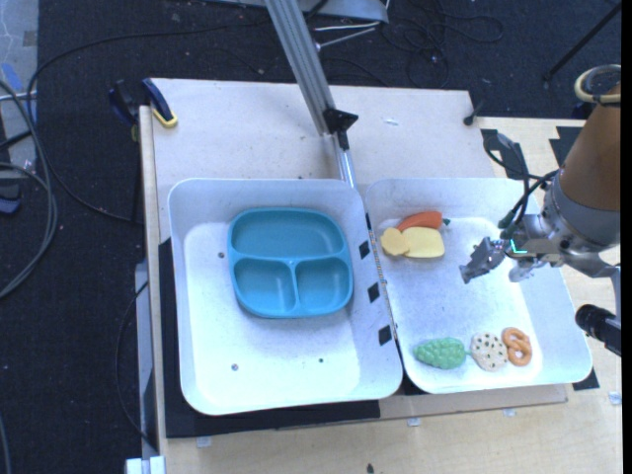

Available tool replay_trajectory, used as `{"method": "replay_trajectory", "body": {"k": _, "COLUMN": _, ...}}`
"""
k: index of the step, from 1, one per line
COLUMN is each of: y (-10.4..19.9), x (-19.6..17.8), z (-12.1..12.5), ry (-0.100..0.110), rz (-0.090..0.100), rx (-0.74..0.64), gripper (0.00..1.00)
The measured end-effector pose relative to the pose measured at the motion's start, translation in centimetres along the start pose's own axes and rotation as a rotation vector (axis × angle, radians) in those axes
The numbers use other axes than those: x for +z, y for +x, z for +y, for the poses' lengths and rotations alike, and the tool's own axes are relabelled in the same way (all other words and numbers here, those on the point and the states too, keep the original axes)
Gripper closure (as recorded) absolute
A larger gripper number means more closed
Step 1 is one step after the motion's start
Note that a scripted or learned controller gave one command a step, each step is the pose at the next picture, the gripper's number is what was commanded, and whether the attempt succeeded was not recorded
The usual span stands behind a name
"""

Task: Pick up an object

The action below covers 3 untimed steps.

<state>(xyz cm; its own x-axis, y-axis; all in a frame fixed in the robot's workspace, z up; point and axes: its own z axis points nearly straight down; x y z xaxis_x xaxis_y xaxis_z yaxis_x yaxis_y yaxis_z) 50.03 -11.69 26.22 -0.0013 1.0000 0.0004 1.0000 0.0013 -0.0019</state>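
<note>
Toy food is lying in the right bin [553, 309]: a yellow piece [415, 244] and orange carrot [423, 220] near its far edge, a green piece [440, 353], cookie [488, 350] and pretzel [516, 345] along its near edge. Between them the gripper [481, 261] is hovering, pinching nothing I can make out. A blue divided plate [290, 262] is sitting in the left bin [197, 363].

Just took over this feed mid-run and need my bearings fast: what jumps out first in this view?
The blue divided tray sits in the middle of the left bin. In the right bin, the gripper hangs over the bare middle, with yellow and orange food pieces at the far left. Along the near edge lie a green piece, a speckled cookie and a pretzel.
</note>
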Motion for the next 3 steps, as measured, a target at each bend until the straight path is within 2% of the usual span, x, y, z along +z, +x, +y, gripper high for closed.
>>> {"method": "replay_trajectory", "body": {"k": 1, "y": 0.0, "x": -0.1, "z": 0.0, "ry": -0.002, "rz": 0.000, "rx": 0.000, "gripper": 0.00}}
{"method": "replay_trajectory", "body": {"k": 3, "y": -1.0, "x": 8.8, "z": -0.4, "ry": 0.001, "rz": 0.000, "rx": 0.003, "gripper": 0.00}}
